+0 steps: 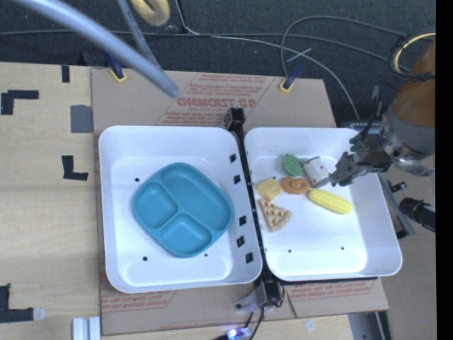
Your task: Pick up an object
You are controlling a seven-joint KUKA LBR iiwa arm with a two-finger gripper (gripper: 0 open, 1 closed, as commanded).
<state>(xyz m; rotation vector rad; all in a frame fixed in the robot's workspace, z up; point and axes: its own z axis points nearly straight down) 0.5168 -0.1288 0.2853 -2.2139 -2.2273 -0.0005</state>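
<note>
Camera view: bumpy yellow corn (330, 201) beside claw (338, 176).

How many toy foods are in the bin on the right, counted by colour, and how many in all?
Yellow: 2, the long yellow corn cob and the small yellow block
Green: 1, the bumpy green vegetable
Orange: 1, the orange ring-shaped piece
Tan: 1, the tan pizza slice with red spots
White: 1, the small white box-like piece
Total: 6
</note>
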